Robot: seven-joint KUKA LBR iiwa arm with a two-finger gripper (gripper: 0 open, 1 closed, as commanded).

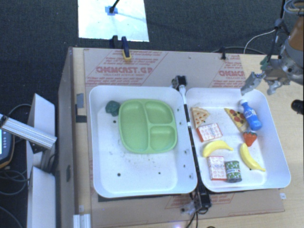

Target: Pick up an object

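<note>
The end effector point(262, 82) hangs over the far right corner of the right bin point(280, 167), just above its rim, with its two fingers spread wide and nothing between them.

The nearest candidate for a pick is the blue bottle point(250, 115) with a white cap. Taking that bottle as the landmark: the end effector sits just beyond its capped end, up and slightly right in the camera view, so the bottle lies toward the near side of the end effector and a little left. The bottle lies flat on the bin floor, its long axis running from the cap at the far end to the blue base nearer the camera, tilted slightly rightward as it comes forward. A grasp would probably want the fingers closing across that axis.

Just left of the bottle, touching or nearly so, lies a pizza slice point(234, 118). Just nearward of the bottle's base sits a strawberry point(250, 138), and further nearward a banana point(250, 157). Both neighbours could crowd a finger coming down beside the bottle.

Well to the left of the bottle, in the left bin point(102, 177), rests a green divided plate point(147, 126).
</note>
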